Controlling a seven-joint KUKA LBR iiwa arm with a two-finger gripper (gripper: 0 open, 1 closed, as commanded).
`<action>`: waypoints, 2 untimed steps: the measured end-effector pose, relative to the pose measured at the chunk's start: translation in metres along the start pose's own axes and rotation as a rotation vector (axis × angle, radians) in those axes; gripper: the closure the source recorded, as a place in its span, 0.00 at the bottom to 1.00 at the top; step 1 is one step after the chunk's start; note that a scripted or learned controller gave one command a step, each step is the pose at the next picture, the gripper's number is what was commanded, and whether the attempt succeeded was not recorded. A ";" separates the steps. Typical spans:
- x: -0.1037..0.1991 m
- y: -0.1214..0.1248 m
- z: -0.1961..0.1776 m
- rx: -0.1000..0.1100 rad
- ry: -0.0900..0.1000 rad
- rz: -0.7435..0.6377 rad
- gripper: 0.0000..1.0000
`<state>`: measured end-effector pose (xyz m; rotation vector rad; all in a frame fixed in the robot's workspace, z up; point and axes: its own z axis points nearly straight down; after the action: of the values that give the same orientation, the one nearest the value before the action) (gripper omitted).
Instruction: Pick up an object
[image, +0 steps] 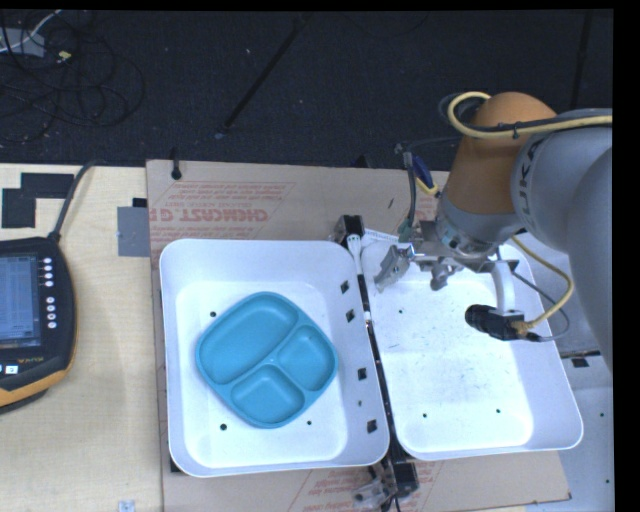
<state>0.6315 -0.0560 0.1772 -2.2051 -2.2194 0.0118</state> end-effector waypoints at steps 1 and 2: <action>-0.025 0.009 0.081 -0.009 -0.004 0.006 0.00; -0.070 0.013 0.035 -0.012 -0.005 0.008 0.00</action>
<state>0.6440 -0.1259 0.1422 -2.2231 -2.2186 0.0045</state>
